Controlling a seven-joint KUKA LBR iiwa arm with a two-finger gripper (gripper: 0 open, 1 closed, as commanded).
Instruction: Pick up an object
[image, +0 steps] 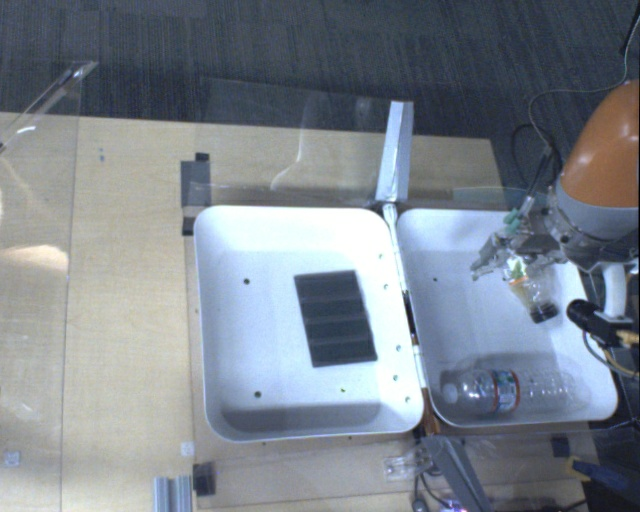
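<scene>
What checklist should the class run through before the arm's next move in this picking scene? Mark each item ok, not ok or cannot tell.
1. A pickable target sits in the right bin: a clear plastic bottle lies on its side near the front wall. ok
2. Gripper is over the right bin: ok
3. Gripper is above the bottle: not ok, it is toward the bin's rear.
4. Gripper free of any object: cannot tell
5. Dark ridged block lies apart in the left bin: ok

Grey arm (600, 170) reaches in from right — tool (512, 250) low, wrist bent down.
</scene>
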